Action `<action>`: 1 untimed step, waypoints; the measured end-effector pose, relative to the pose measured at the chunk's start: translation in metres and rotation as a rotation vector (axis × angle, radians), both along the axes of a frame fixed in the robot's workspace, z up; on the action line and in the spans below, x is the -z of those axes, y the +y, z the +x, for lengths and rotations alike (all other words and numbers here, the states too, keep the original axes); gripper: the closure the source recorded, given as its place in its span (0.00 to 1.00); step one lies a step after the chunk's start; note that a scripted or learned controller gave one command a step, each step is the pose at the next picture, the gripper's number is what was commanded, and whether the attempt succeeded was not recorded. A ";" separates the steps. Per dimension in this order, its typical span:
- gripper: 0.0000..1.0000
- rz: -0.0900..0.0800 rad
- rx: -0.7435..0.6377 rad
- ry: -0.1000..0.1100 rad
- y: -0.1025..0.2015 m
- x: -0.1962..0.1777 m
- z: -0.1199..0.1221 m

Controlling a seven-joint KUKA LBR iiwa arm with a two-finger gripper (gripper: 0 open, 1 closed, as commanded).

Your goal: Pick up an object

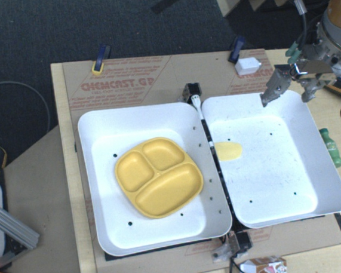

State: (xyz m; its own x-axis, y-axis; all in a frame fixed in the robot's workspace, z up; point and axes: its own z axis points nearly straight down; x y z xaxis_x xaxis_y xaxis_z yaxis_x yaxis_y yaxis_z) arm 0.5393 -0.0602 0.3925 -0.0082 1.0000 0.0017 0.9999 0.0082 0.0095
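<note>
Two things are offered for picking. A yellow plate [158, 177] with three compartments is laid flat in the left bin [92, 131], filling much of its floor and turned at a slant to the bin's walls. Its hollows face upward, so only its raised rim and dividers could be taken by closing fingers. A small pale yellow piece [228, 151] is lying in the right bin [293, 169], just beside the wall nearest the plate, close to the seam where the two bins meet. Being so flat and so near that wall, it is judged a harder thing to grip.

The pincer [289, 88] is held above the far corner of the right bin, well apart from the plate and up and to the right of the small piece. Its two fingers are seen spread apart, one over the bin's far rim and the other toward the outer edge, and nothing is carried between them. From this high, open stance it is judged that no grasp has been made and that a descent is yet to be chosen.

The bins are set side by side on a cardboard sheet [123, 83] covering the worktop, probably so that things can be moved from one to the other within the arm's reach.
</note>
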 end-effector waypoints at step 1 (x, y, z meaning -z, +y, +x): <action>0.00 0.001 -0.001 -0.006 0.062 -0.107 -0.033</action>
State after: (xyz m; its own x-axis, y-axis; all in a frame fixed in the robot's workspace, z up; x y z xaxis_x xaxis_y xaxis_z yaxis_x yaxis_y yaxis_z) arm 0.5067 0.0021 0.4999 -0.0091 1.0000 0.0027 0.9998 0.0090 0.0159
